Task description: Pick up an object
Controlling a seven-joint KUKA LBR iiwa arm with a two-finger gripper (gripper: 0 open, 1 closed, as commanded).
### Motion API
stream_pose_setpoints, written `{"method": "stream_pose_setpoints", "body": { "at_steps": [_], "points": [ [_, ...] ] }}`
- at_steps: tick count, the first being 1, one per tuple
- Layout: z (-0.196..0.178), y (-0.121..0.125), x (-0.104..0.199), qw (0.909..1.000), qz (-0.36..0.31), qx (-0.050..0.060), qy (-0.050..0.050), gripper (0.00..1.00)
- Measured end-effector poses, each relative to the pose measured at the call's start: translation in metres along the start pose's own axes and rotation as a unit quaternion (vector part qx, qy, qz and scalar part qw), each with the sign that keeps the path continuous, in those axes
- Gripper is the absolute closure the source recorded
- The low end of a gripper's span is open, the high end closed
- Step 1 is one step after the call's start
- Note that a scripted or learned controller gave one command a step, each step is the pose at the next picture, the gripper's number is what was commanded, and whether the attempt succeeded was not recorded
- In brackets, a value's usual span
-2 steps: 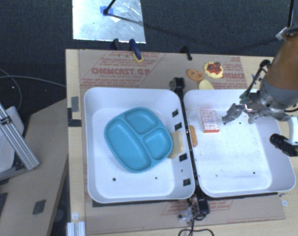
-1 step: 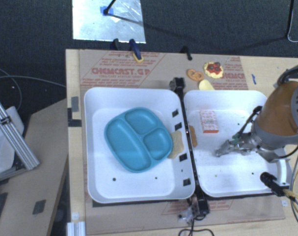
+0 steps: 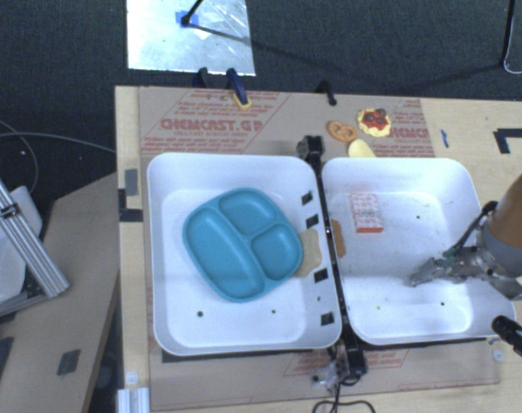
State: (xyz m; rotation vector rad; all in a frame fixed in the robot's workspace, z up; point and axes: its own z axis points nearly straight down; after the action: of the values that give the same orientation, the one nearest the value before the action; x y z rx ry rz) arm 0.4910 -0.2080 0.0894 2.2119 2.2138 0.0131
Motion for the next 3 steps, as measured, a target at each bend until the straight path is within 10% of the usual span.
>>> {"method": "stream_pose_setpoints", "body": {
  "at_steps": [1, 2, 3],
  "points": [
    [0.002, 0.055, 0.092, 1.0000, -0.005, 0.000, 0.000, 0.00],
    [-0.101, 0.101, 0.157, 1.0000, -0.006, -0.001, 0.002, 0.00],
    [-0.094, 0.162, 0.211, 1.0000, -0.005, 0.003, 0.002, 0.00]
  ]
}}
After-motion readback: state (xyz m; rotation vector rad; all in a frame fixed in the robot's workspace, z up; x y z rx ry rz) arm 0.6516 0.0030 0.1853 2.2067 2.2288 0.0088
